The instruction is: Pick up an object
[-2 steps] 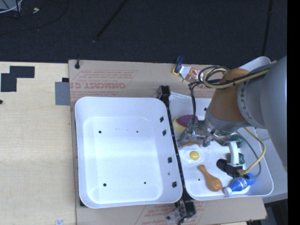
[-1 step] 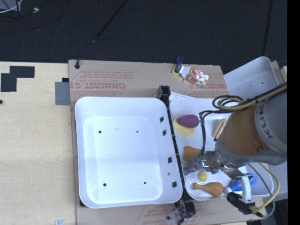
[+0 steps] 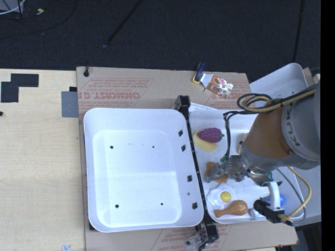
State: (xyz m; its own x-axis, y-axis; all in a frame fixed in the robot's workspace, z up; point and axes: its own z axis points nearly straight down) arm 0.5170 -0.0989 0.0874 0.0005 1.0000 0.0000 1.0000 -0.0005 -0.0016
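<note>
1. My pincer (image 3: 219, 170) hung low in the right bin (image 3: 242, 127), and I take that bin as my landmark for everything here.
2. The toys sat crowded in that bin because it was the one stocked for picking: purple grapes (image 3: 210, 134) on a yellow piece (image 3: 204, 143) toward its far end, a fried egg (image 3: 224, 196) and a drumstick (image 3: 233, 208) at its near end.
3. An orange bit (image 3: 211, 167) lay mid-bin, close to the wall shared with the left bin (image 3: 136, 169). My tips were just beside it, so I judged it my target.
4. I could not tell how far my pincer stood open, nor whether it had hold of anything; my own wrist blocked the sight.
5. My arm (image 3: 272, 137) came in over the bin's right side, the orange band bent down and leftward, the wrist tipped toward that shared wall.
</note>
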